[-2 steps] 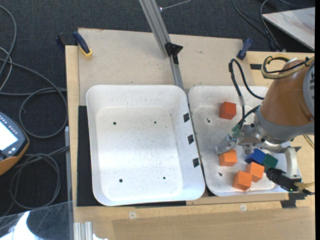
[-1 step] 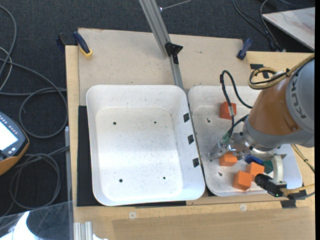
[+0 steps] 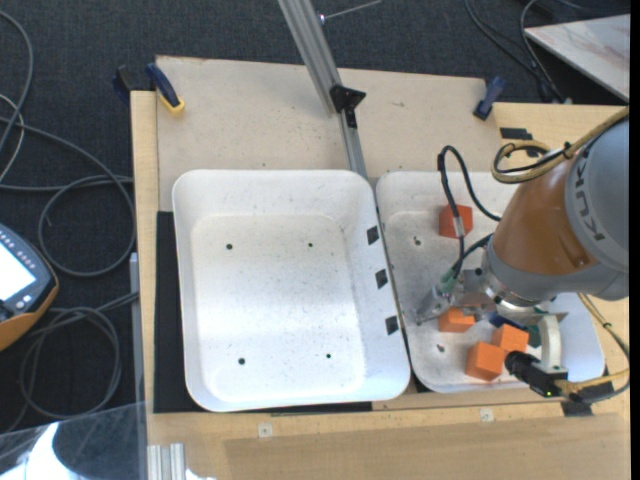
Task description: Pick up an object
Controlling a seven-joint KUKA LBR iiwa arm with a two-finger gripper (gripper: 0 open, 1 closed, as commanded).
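Orange blocks sitting under the arm in the right bin

Orange blocks are lying in the right bin [image 3: 400, 268]: one block [image 3: 453, 219] near its far side, three [image 3: 487, 360] clustered near its front. The gripper [image 3: 447, 300] is hanging just above one small block [image 3: 458, 320]; whether it is gripping cannot be told. The left bin [image 3: 270, 288] is sitting beside it.
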